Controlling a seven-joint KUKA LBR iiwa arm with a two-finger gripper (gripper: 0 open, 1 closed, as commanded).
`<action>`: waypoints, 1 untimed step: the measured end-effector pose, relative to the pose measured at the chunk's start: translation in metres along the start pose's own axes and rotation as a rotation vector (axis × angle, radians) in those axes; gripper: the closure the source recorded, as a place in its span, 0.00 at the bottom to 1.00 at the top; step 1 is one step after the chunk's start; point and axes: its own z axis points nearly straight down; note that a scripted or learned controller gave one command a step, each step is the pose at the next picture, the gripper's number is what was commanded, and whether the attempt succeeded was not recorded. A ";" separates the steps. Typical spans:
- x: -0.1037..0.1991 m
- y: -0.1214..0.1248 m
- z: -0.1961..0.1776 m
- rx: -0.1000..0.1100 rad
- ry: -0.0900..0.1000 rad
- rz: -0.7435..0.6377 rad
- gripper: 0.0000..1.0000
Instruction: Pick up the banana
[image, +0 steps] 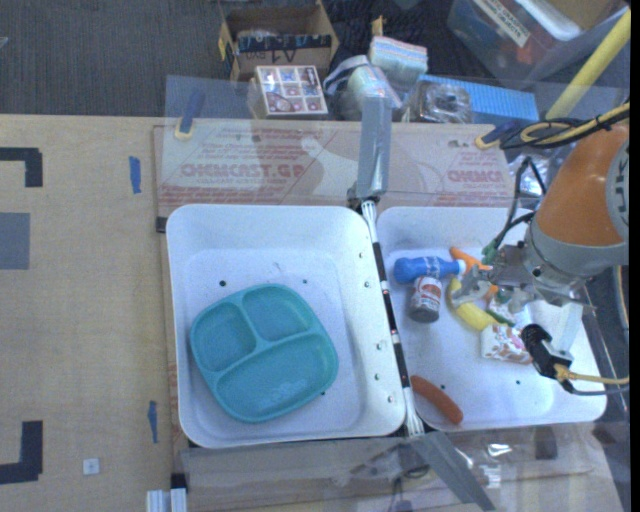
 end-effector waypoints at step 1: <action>0.004 0.076 0.060 -0.005 0.000 -0.149 0.00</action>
